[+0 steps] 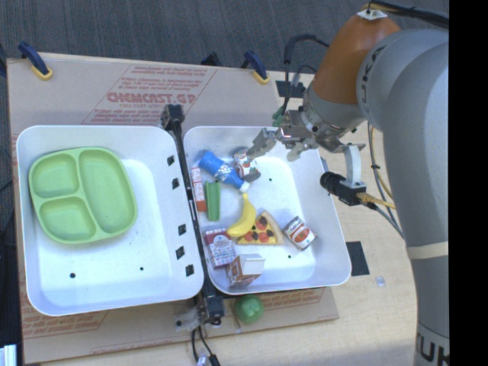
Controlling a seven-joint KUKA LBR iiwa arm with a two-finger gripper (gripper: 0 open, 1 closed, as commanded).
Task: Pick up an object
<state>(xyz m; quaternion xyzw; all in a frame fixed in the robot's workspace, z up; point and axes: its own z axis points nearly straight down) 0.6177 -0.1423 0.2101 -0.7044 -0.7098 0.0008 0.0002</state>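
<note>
The likely target here is the blue plastic bottle with a white label (219,168), lying on its side in the upper-left part of the right white bin (329,227). The claw (248,164) is right at the bottle's right end, down low, touching or nearly touching it. Honestly I can't tell whether it's spread or pinched; the tip is a blur of grey and red against the clutter, so I won't call it a grasp.

Just below sit a green stick-shaped toy (213,201), a yellow toy banana (245,218), a toy pizza slice (265,231), a small red-and-white can (300,233) and a couple of small cartons (232,259) near the front wall.

What could go wrong, I'd guess: the bottle is round and lying flat, so a pinch at its end could squirt it sideways or roll it into the green stick. The claw could also catch the bin floor.

The left white bin (152,265) holds a light green divided plate (81,195). Both bins sit on cardboard (152,90) clamped to a pale wooden surface (381,296), with a green ball (248,308) just outside the front edge and dark grey carpet (152,14) beyond.
</note>
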